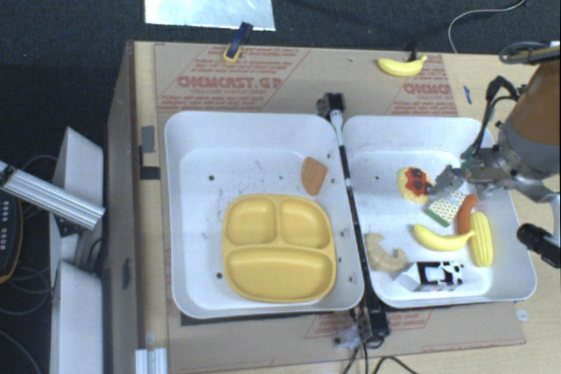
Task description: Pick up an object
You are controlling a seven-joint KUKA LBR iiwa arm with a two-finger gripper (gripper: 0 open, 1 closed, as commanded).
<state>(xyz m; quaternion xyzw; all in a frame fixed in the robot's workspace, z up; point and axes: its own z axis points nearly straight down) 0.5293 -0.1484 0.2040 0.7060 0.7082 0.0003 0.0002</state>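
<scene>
The right bin (386, 140) holds several toy foods. There is a small pizza slice (413, 182), a green-and-white block (443, 209), a red sausage (466, 208), a banana (436, 237), a corn cob (481, 239), a tan lumpy piece (384, 251) and a black-and-white box (435, 274). My gripper (450, 179) reaches in from the right and hangs low over the right bin. It sits just right of the pizza slice and above the green-and-white block. I see nothing held in it.
In the left bin (202, 144) lie a yellow divided plate (280, 246) and an orange-brown piece (313, 175). A second banana (401, 64) lies on the cardboard behind the bins. A black divider (346, 188) runs between the bins.
</scene>
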